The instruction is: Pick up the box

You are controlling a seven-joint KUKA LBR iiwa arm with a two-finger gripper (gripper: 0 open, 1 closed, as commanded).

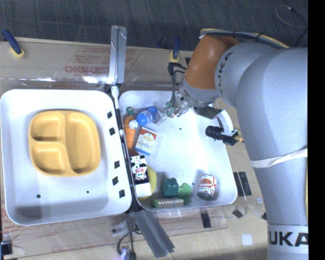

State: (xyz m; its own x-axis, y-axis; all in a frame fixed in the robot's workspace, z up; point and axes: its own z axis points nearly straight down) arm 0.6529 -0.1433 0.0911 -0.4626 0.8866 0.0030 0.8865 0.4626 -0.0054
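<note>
The box, white with an orange-red print, lies tilted near the left wall of the right bin, in its upper half. It touches or overlaps an orange item on its left, and a bottle with a blue cap lies just above it. Below the box, along the same wall, stands a cow-patterned carton with something yellow beside it. Across the bin's lower edge lie a green toy, a green-patterned tube and a can (red and white label, lying on its side).

The gripper sits at the bin's upper middle, near the bottle and apart from the box. Whether it is released or clenched I cannot tell; nothing is seen between its tips. The arm covers the bin's right upper corner, its orange band over the rim.

The left bin holds a yellow tray with three compartments, well apart from the box.
</note>
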